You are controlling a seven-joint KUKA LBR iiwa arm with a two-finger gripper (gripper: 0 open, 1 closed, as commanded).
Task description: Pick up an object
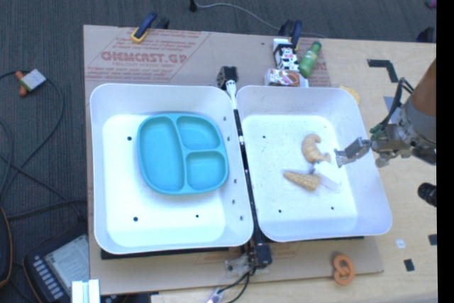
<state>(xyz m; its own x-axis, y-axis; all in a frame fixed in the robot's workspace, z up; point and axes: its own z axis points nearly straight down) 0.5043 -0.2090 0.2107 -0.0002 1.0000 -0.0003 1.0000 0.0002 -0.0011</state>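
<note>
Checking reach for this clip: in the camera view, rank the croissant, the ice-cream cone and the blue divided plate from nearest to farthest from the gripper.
1. Croissant, right bin, just left of the gripper.
2. Ice-cream cone, right bin, below the croissant.
3. Blue divided plate, left bin, farthest.

The arm (425,106) ran off the right edge, so most of it was cut away. The hand (352,150) was small and blurred; whether its fingers were apart could not be told. A keyboard-like device (53,270) at the lower left was cropped by the bottom edge.
</note>
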